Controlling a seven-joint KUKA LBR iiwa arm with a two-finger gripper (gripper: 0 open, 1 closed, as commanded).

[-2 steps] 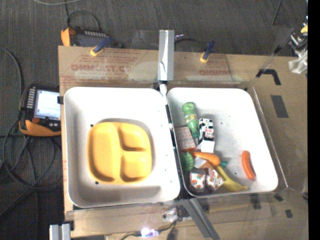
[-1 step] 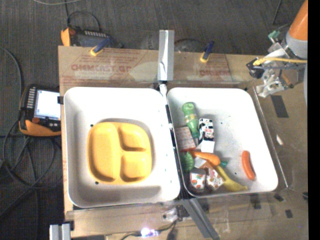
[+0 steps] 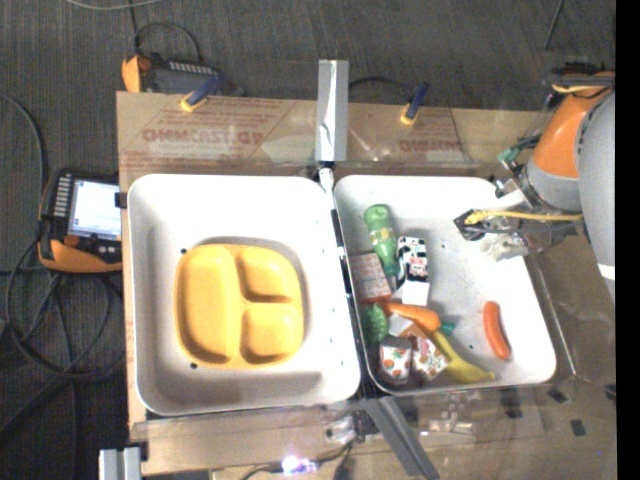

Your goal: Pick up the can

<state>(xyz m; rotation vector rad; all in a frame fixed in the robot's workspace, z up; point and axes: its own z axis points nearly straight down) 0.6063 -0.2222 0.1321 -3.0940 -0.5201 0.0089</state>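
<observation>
A can [image 3: 366, 268] with a reddish-brown label lies on its side against the left wall of the right bin [image 3: 470, 193]. A green bottle [image 3: 378, 225] lies just above it, and a black-and-white cow-patterned carton [image 3: 412, 258] sits to its right. My gripper [image 3: 507, 238] hangs over the upper right part of the same bin, well to the right of the can and apart from it. Nothing shows in its grasp.
Below the can lie an orange carrot [image 3: 415, 315], a green item [image 3: 374, 320], a banana [image 3: 458, 362] and small printed cartons [image 3: 408, 358]. A red sausage [image 3: 496, 330] lies at the lower right. The left bin [image 3: 150, 298] holds a yellow divided plate [image 3: 240, 301].
</observation>
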